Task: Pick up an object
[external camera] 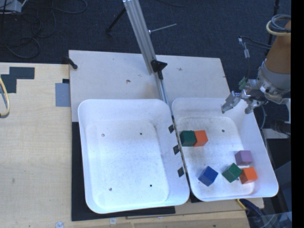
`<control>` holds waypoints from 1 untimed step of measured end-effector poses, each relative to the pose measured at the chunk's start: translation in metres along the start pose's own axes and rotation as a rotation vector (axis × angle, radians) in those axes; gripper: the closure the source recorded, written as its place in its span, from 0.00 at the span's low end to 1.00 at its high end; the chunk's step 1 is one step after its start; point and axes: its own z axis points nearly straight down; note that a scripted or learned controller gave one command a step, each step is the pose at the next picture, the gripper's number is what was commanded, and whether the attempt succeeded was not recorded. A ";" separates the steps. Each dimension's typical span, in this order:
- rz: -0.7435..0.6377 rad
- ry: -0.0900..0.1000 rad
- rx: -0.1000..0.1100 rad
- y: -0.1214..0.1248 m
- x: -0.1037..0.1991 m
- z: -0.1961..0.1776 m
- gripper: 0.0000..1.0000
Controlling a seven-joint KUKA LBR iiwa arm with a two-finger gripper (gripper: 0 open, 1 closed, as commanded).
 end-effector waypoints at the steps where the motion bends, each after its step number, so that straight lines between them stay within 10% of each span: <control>1: 0.006 0.002 0.005 -0.034 0.000 0.044 0.00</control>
